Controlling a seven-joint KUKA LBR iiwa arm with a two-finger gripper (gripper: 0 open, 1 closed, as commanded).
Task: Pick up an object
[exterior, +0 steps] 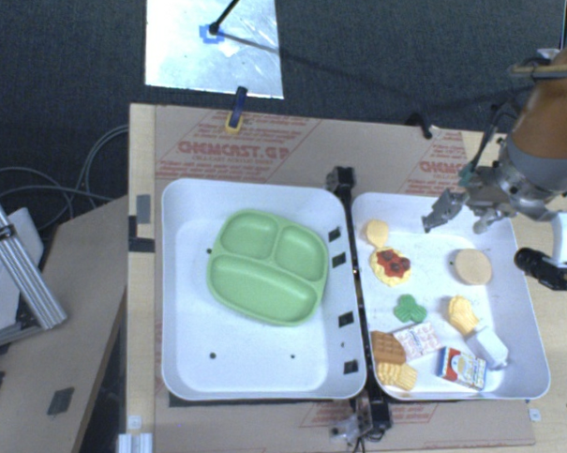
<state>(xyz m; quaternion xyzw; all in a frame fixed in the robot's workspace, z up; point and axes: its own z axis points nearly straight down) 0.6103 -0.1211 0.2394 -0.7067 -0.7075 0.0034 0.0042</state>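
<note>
Two white bins: one green divided plate (267,266) lay in the left bin (189,358).
The right bin (526,358) held nine toy foods; the gripper (464,214) hovered above, fingers apart, empty.

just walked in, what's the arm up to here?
A pick attempt, nothing grabbed yet. The gripper hangs over the far part of the right bin, jaws open and holding nothing. Below it the toy food lies loose: a round cookie, a small pizza, a green piece, crackers and a milk carton. The left bin holds a green divided plate.
</note>
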